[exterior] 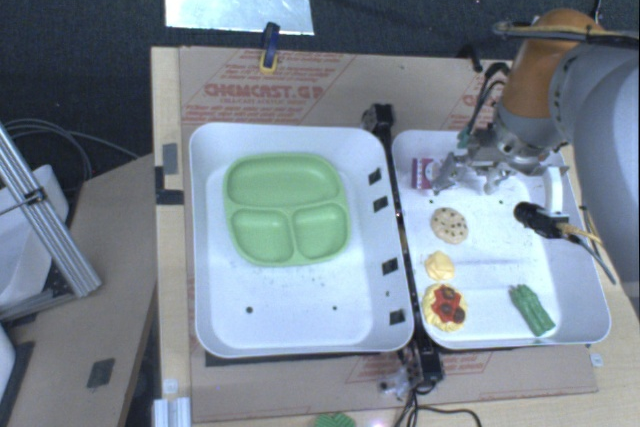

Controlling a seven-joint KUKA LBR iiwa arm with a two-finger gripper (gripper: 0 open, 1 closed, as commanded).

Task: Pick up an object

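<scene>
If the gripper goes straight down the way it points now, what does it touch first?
The gripper would probably meet the bare floor of the right bin, beside the purple packet and behind the cookie. It might graze the packet's edge; depth is unclear from this slanted view.

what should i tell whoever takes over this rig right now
Gripper: low over the far end of the right bin, just beside the purple packet. Open or shut is unclear; nothing seen held.
Things: the cookie, yellow lump, small pizza and green vegetable lie in the right bin, apart from the gripper. The green divided plate sits in the left bin.
Done: nothing picked up yet.
Left: grasp one item and lift it; the packet looks nearest.
</scene>
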